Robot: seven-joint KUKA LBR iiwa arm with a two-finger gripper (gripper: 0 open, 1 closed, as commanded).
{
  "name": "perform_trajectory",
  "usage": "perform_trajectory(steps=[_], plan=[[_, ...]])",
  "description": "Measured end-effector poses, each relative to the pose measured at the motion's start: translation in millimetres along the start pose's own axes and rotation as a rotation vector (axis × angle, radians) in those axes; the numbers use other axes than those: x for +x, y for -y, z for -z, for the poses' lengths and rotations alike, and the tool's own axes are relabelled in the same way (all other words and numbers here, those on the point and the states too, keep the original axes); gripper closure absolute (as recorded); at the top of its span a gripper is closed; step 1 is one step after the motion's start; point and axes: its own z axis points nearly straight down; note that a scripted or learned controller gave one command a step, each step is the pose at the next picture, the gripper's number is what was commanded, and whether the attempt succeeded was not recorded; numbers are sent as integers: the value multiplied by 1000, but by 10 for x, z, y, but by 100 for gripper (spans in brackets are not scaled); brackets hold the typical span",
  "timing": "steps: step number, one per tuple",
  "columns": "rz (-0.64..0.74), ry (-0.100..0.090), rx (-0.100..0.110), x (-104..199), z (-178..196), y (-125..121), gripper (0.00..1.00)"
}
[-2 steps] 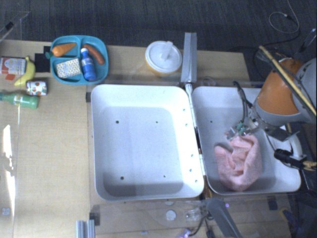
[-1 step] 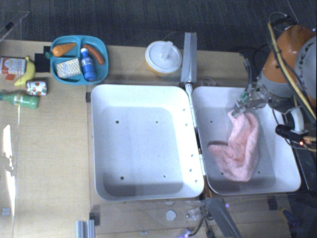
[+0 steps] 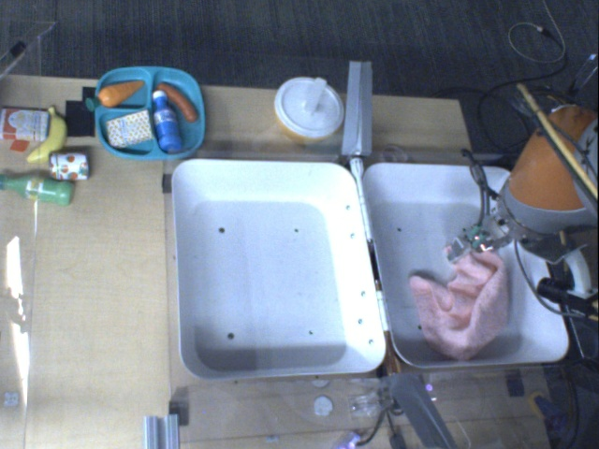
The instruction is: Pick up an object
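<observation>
Camera view. Two white bins side by side on the bench. The only object inside either bin is a pink cloth (image 3: 463,307), lying in the right bin (image 3: 412,195) toward its near right part, bunched and folded.

The arm (image 3: 547,171) comes in from the right, orange band over the bin's right rim. The gripper (image 3: 475,241) sits at the cloth's upper end, low over it or in contact. The cloth's top fold rises toward the fingertips and appears to meet them.

Key relation: the cloth lies directly below the gripper and runs from there toward the near edge of the bin. Its long axis goes roughly from the gripper tip down and slightly left, with one lobe spreading left across the bin floor. The bulk of the fabric is on the near side of the gripper, not centred under it, so any lift would, in my judgement, take it by its upper edge.

Gripper state: cannot tell. The tip is small, dark and cluttered with cables, and fabric crowds it. Whether any cloth is actually pinched is not resolvable.

Hard to read: whether the cloth's top is lifted off the floor or just heaped. The arm's body is cut off at the right.

Left bin (image 3: 187,251) is not involved.
</observation>
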Motion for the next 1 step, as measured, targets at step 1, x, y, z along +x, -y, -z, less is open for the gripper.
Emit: perform_trajectory(steps=[1], plan=[[-175, -1, 2, -34, 126, 159, 0]])
